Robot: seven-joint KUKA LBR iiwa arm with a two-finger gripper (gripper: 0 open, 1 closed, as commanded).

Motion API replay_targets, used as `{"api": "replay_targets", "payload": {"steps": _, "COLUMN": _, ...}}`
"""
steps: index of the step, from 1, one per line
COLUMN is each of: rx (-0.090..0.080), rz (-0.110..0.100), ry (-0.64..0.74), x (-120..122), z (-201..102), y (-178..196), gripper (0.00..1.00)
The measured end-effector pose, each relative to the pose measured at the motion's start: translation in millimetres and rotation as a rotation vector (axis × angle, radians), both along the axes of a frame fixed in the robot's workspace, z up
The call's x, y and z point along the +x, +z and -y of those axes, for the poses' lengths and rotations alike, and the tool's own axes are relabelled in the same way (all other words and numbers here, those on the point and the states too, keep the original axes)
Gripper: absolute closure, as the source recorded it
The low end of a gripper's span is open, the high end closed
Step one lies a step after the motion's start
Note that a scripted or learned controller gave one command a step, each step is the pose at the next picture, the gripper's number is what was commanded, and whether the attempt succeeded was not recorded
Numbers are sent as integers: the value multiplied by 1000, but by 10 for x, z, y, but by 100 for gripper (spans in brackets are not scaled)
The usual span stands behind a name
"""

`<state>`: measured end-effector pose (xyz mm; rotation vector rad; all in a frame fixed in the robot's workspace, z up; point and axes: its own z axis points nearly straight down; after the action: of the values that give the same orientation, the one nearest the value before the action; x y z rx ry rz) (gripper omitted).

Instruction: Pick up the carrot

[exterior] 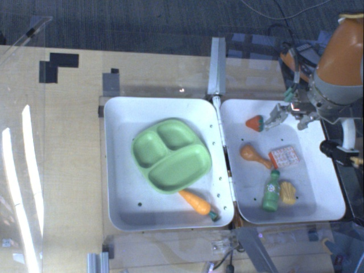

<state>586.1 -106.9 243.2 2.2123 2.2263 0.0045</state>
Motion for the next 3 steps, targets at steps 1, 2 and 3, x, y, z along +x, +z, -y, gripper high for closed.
{"api": "replay_targets", "payload": {"steps": 1, "rx": -1, "rz": -1, "ry": 274, "x": -196, "z": -190, "y": -1210, "gripper": 0}}
{"api": "replay_targets", "payload": {"steps": 2, "rx": -6, "rz": 9, "ry": 668, "x": 279, "z": 136, "y": -1539, "gripper": 0}}
{"api": "replay_targets", "payload": {"steps": 3, "rx": -6, "rz": 15, "ry": 668, "x": 304, "z": 121, "y": -1411, "gripper": 100}}
